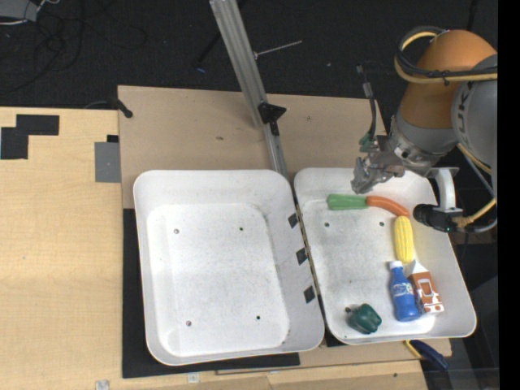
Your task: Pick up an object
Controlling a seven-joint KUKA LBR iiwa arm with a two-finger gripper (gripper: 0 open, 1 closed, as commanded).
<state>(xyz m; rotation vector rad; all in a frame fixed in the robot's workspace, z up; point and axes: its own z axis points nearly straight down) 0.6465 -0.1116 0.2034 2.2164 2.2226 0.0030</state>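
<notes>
My gripper (367, 180) hangs over the far edge of the right bin (349, 254), just above a toy carrot (370, 204) with a green top and orange body. Nothing shows between its fingers. Further down the bin lie a yellow corn cob (403, 238), a blue bottle (402, 292), a small orange and white box (427, 292) and a dark green pepper (363, 318).
The left bin (215, 262) sits beside the right one, joined by black clips (302, 255). A slanted metal rail (248, 75) rises behind the bins. Wooden bench surface lies at the left.
</notes>
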